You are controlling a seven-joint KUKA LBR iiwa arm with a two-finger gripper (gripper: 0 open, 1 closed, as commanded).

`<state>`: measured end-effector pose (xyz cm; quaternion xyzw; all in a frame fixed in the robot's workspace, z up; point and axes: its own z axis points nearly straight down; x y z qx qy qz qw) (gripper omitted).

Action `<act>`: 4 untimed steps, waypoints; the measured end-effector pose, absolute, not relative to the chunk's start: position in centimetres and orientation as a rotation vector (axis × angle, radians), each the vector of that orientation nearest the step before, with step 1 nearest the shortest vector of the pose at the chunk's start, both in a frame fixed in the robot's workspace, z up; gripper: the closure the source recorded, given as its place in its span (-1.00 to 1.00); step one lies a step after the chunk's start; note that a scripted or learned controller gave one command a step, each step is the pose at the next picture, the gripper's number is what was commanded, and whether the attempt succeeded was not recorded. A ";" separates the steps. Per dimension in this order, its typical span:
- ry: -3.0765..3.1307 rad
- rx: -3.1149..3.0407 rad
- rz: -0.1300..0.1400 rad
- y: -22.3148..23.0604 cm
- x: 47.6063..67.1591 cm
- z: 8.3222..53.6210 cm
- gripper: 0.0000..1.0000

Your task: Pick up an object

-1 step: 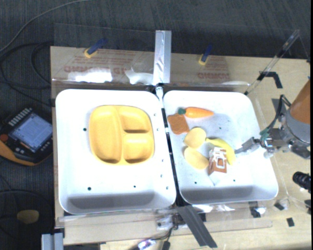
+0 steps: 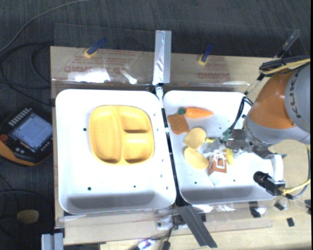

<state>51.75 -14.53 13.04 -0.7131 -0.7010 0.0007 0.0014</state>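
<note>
Counter (image 2: 109, 61): two white bins side by side.
Left bin (image 2: 73, 155): yellow tray (image 2: 121, 134).
Right bin (image 2: 224, 189): carrot (image 2: 198, 112), end effector (image 2: 227, 147) low; grip state can't be told.

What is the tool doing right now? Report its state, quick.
Tool: low in the right bin, over the small items by the orange-and-white packet; open or closed cannot be told, and no held object can be seen.

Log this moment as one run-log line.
arm: over right bin | end effector: low among the items, near orange packet | carrot: untouched | yellow tray: in left bin | grasp: unconfirmed
</note>
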 end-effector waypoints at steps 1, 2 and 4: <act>-2.109 -2.348 -0.022 -17.2 52.7 9.7 -1.00; -2.113 -2.348 -0.028 -17.1 52.9 10.7 1.00; -2.473 -1.937 0.004 -18.5 53.0 10.8 -1.00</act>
